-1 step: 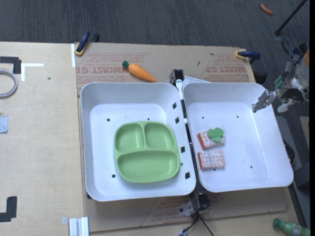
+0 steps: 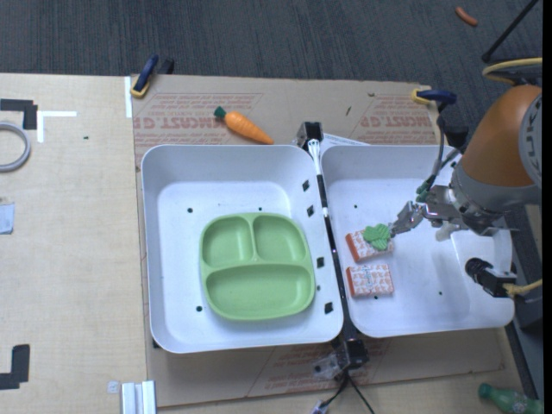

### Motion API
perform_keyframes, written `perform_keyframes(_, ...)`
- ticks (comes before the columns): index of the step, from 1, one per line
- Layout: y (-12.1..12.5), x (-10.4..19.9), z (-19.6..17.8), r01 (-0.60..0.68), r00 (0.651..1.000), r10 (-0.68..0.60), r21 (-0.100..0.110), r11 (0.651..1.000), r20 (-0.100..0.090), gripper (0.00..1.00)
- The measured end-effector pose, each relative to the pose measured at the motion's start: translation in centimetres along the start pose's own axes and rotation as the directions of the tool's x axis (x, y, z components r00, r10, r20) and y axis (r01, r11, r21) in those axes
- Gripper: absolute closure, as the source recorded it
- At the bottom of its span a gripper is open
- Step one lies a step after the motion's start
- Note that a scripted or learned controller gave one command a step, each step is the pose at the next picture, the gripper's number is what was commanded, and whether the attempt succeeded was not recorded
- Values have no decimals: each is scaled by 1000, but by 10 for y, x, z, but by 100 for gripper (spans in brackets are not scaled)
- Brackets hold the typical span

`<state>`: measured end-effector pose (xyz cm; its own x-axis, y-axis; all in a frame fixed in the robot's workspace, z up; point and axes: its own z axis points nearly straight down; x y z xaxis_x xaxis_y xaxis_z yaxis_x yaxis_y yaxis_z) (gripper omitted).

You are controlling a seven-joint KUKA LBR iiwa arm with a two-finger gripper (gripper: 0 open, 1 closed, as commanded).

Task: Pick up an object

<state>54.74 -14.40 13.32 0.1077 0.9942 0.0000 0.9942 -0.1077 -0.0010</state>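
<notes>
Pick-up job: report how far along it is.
Done: the hand has reached into the right bin, at the green toy. In hand: closing in on that toy beside two red-and-white boxes; grip unconfirmed. Left: lifting it off the bin floor.

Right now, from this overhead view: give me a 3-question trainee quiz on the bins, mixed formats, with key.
1. True or false: the green divided plate lies in the right bin.
2. Multiple choice: the toy carrot lies (A) in the left bin, (B) on the cardboard behind the bins, (C) on the plate.
3. Fill in: the tool reaches down beside a small ____ leafy item, next to two orange-and-white boxes.

Key: 1 false, since it lies in the left bin. 2 B. 3 green.
</notes>
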Motion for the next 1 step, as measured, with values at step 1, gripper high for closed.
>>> perform_keyframes(1, -59, 43, 39, -15, 1000, 15, -6, 1000, 1, 0)
